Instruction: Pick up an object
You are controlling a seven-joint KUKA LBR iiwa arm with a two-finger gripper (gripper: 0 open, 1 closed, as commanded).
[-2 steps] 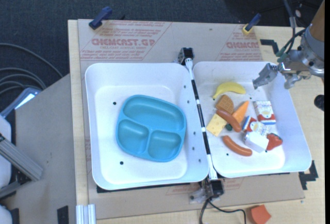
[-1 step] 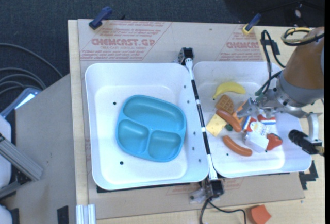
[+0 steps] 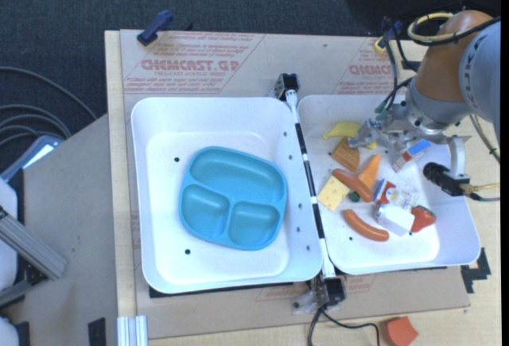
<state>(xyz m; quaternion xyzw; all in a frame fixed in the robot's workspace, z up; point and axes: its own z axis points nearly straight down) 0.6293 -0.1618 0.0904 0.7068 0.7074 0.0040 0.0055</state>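
The right bin (image 3: 457,245) holds a heap of toy food. In it lie a yellow banana (image 3: 342,130), a brown bread piece (image 3: 344,153), an orange wedge (image 3: 369,170), a red sausage (image 3: 351,182), a yellow cheese block (image 3: 332,194), a hot dog (image 3: 366,226), a white box (image 3: 395,218) and a red piece (image 3: 423,217). My gripper (image 3: 383,134) hangs low over the bin's far part, just right of the banana and above the orange wedge. A small blue, white and red item (image 3: 409,153) lies right beside it.
The left bin (image 3: 151,177) carries a blue divided plate (image 3: 233,198). A black divider clamp (image 3: 287,85) sits between the bins at the back. A blue clip (image 3: 154,26) lies on the cardboard at far left, and an orange block (image 3: 400,330) sits off the bench front.
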